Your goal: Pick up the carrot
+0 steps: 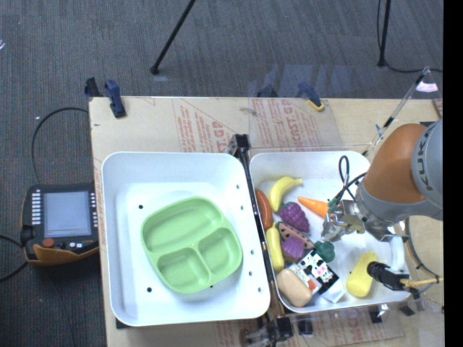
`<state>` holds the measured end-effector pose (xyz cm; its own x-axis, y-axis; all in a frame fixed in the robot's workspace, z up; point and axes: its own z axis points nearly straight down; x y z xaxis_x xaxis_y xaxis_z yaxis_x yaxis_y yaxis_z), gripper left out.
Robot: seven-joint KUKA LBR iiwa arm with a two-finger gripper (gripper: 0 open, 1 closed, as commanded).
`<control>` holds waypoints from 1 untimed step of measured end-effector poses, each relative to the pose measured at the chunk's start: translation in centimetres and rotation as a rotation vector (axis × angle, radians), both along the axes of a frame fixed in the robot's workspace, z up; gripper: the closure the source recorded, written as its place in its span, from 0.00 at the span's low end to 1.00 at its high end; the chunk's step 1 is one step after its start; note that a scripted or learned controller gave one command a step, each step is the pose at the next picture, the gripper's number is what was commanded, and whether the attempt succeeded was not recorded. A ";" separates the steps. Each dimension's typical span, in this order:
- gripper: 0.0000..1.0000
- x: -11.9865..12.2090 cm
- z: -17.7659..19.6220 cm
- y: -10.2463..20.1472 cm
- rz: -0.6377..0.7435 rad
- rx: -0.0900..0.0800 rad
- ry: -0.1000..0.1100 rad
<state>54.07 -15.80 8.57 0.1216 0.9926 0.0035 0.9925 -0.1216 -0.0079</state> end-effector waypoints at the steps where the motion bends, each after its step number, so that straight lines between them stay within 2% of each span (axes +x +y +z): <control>1: 1.00 2.9 14.3 2.2 -0.410 -0.004 -0.011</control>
